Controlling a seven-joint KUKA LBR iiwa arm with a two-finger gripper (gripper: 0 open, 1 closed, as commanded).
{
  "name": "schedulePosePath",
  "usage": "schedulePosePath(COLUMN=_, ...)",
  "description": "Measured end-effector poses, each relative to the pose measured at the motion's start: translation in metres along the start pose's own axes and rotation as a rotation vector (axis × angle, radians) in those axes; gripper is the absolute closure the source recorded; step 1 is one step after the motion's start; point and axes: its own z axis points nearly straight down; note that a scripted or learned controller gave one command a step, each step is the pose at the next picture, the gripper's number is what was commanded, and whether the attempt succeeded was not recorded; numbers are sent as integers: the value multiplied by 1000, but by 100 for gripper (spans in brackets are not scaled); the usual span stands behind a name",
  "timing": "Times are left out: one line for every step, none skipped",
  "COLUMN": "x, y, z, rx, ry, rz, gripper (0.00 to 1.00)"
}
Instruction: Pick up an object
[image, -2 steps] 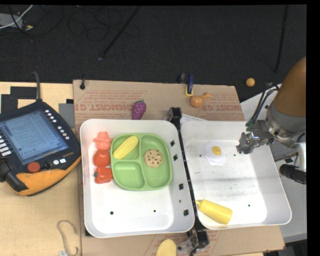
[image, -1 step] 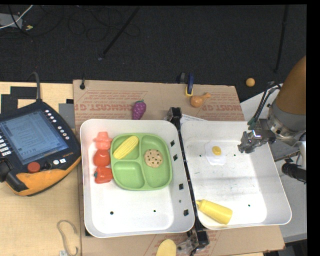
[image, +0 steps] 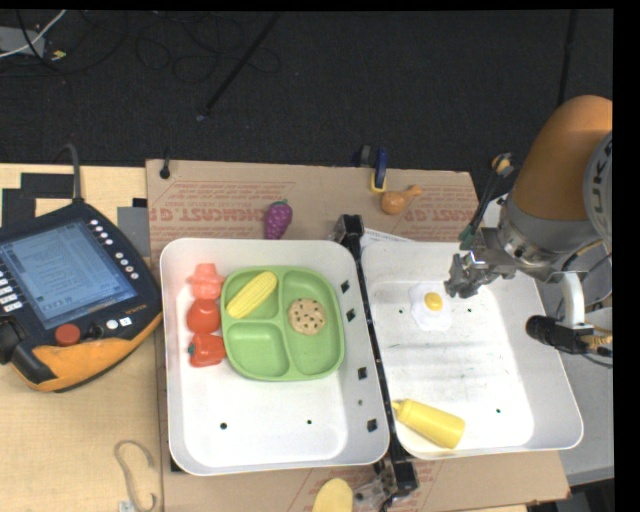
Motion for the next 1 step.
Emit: schedulePosePath(x=54, y=31, z=-10, rx=-2, ry=0, rz=-2, gripper=100)
